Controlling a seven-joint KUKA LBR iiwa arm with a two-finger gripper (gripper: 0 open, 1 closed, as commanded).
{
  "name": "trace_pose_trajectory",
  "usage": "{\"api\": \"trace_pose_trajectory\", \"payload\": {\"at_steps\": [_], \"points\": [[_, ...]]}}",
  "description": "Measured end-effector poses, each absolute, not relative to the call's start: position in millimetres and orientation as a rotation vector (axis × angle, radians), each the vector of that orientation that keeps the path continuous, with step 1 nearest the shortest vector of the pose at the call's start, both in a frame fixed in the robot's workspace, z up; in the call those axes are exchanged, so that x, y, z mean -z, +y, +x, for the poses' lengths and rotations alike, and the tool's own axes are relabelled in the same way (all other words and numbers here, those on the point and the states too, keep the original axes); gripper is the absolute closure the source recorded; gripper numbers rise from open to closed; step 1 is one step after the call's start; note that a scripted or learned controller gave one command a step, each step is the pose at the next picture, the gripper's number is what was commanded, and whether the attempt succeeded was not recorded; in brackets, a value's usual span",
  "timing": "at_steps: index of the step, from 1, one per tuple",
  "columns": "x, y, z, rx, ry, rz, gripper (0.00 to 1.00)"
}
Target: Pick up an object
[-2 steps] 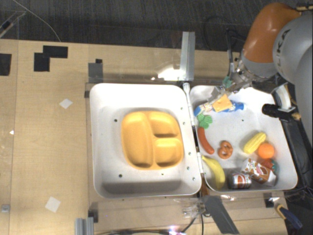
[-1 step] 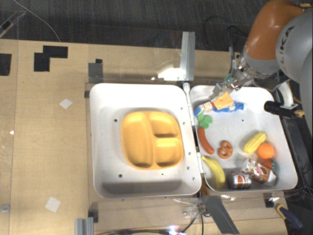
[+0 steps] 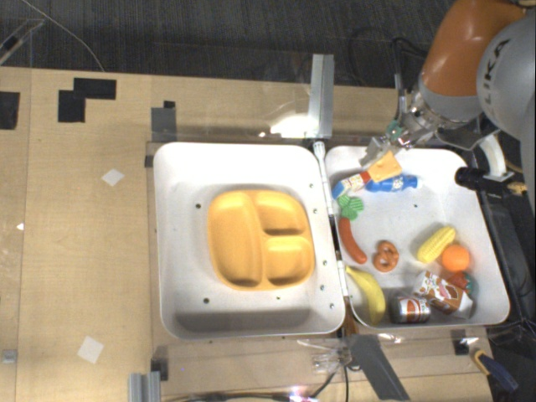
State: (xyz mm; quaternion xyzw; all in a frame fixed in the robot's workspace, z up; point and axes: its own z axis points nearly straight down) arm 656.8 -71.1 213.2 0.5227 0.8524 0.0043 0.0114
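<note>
My gripper [image 3: 387,145] hangs over the back edge of the right bin [image 3: 490,249], reaching in from the upper right. Directly below its tip lies an orange wedge-shaped piece [image 3: 386,169], and whether the two touch is unclear. A blue object [image 3: 394,183] lies just behind the wedge, with a small white-and-red item [image 3: 355,181] to its left. Further items in this bin are a green toy [image 3: 350,208], a red sausage [image 3: 352,241], a pretzel [image 3: 385,255], a corn cob [image 3: 435,243], an orange [image 3: 456,259], a banana [image 3: 368,291], a can [image 3: 409,310] and a snack bag [image 3: 445,292].
The left bin [image 3: 180,224] holds a yellow divided plate [image 3: 258,237] in its middle. A metal post [image 3: 322,99] stands behind the seam between the bins. The grey and orange arm [image 3: 473,53] fills the upper right, above the right bin's back corner.
</note>
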Motion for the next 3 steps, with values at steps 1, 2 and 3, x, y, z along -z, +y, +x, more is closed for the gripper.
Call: {"api": "trace_pose_trajectory", "payload": {"at_steps": [1, 2, 3], "points": [[-211.2, -44.8, 653.4, -0.005, 2.649, 1.679, 1.00], [-224.7, -44.8, 655.5, -0.010, 2.646, 1.666, 1.00], [-237.4, -43.6, 657.3, -0.014, 2.648, 1.651, 1.00]]}}
